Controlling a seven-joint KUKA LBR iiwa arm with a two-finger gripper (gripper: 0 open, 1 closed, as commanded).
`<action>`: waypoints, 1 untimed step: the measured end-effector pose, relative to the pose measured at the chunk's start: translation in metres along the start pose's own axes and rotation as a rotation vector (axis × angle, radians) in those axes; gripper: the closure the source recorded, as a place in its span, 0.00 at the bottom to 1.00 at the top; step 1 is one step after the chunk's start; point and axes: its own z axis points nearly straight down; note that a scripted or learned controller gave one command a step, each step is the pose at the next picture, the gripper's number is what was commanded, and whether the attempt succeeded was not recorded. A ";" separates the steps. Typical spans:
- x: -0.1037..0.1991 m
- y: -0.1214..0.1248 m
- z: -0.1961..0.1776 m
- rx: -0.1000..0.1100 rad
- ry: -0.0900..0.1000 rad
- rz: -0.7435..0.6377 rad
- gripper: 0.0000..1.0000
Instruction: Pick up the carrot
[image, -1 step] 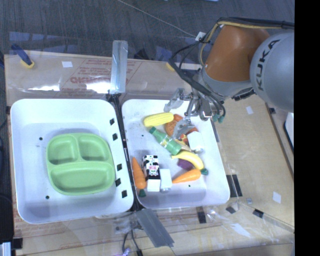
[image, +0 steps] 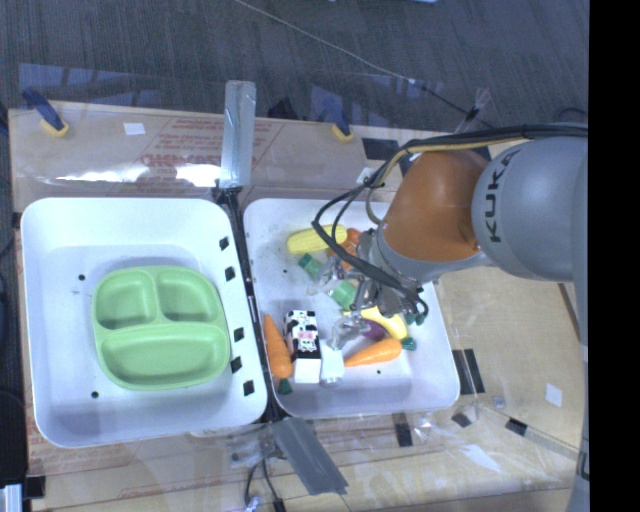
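Carrot lies along the right bin's left wall, well apart from my pincer, which hangs over cluttered toys; I cannot tell its state.

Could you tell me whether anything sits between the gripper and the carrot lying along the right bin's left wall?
Yes. The gripper hangs over the middle of the right bin, and the black-and-white cow toy with a white block stands between it and the carrot by the left wall.
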 end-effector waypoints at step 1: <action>0.040 -0.043 0.013 0.005 -0.015 -0.160 0.00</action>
